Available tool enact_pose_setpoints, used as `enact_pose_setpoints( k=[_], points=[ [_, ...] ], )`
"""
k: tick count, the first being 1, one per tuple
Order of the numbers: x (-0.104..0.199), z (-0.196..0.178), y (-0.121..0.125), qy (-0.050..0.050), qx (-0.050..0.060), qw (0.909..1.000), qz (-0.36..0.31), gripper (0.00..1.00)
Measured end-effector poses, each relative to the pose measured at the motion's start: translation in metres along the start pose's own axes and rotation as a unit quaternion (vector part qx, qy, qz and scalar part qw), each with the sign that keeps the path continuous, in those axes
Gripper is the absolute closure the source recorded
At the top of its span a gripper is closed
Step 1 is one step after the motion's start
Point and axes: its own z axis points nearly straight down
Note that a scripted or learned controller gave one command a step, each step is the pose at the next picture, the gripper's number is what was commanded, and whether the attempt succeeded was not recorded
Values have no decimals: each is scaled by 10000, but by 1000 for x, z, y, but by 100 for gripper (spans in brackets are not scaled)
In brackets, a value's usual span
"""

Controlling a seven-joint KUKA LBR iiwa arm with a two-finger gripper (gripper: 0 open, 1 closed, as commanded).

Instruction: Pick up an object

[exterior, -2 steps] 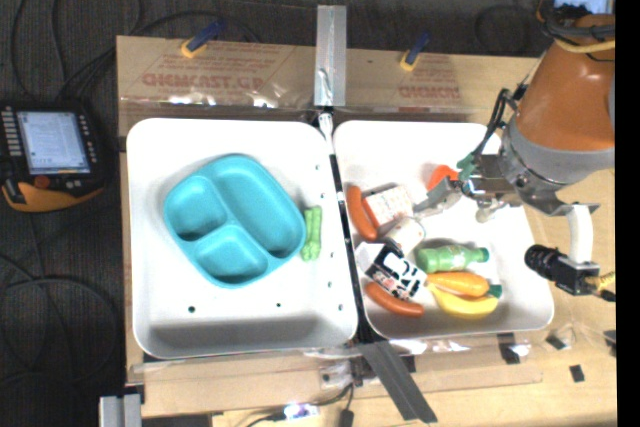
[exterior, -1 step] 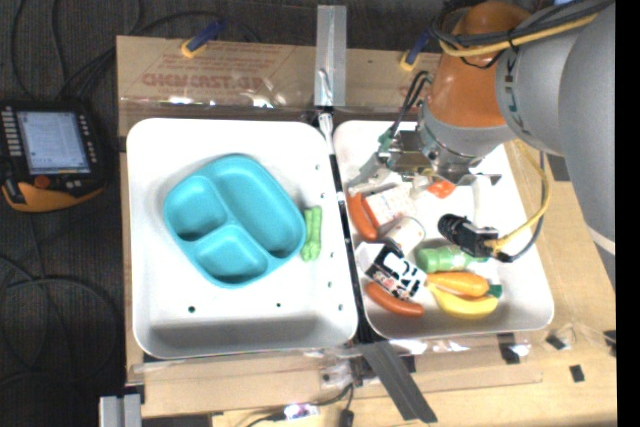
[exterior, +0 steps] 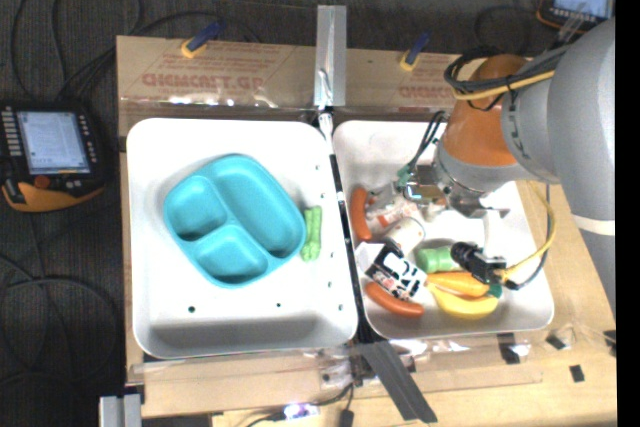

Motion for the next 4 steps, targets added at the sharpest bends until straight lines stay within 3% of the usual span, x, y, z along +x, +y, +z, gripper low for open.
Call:
enact_pose_setpoints(
  k=[1,2,3,4],
  points=[
    [1,-10,1,11,-8,10000,-2,100],
    [-60,-142,-10,-5,52,9998,-214,100],
    [-81,-162,3,-5,54,9970,778,100],
    [-73,-181,51,-21,51,9996,269,100]
  ],
)
